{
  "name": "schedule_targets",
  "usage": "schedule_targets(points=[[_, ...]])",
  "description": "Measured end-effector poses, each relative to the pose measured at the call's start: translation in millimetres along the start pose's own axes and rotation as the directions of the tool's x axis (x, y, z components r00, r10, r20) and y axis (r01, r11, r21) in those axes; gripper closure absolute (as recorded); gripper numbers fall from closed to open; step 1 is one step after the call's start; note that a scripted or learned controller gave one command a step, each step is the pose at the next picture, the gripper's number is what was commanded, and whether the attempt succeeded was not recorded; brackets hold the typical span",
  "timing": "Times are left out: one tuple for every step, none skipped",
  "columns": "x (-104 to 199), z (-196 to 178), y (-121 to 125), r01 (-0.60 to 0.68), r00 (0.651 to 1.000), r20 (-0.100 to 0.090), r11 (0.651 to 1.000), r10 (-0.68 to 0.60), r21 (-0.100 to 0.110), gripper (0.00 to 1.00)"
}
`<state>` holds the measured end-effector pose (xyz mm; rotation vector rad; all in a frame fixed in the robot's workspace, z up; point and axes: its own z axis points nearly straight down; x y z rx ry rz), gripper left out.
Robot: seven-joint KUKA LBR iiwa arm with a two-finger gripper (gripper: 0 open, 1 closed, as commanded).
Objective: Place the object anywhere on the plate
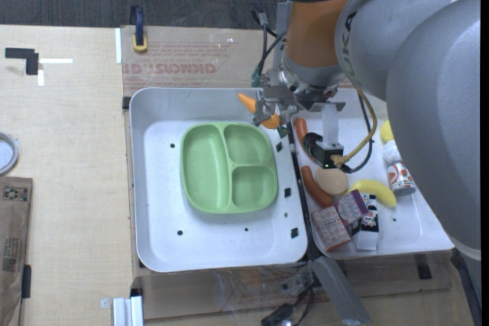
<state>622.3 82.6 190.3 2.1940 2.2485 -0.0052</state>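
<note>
We see the jaws point(269, 112) clenched on a small orange carrot-shaped toy point(258, 109), hanging over the left white bin's point(153, 233) far right corner, just off the green three-compartment plate's point(228, 166) rim. Our worry: letting go here could drop it beside the plate, since the toy sits past the plate's edge.

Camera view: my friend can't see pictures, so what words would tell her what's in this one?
A grey robot arm reaches in from the right, its gripper with an orange carrot-like toy just beyond the far right corner of a green divided plate in the left white bin. The right bin holds toy food, including a banana.
</note>
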Motion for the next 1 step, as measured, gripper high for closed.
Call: schedule_targets(points=[[0.0, -0.2, 0.1, 0.000, 1.000, 0.000, 1.000, 0.000, 0.000, 0.00]])
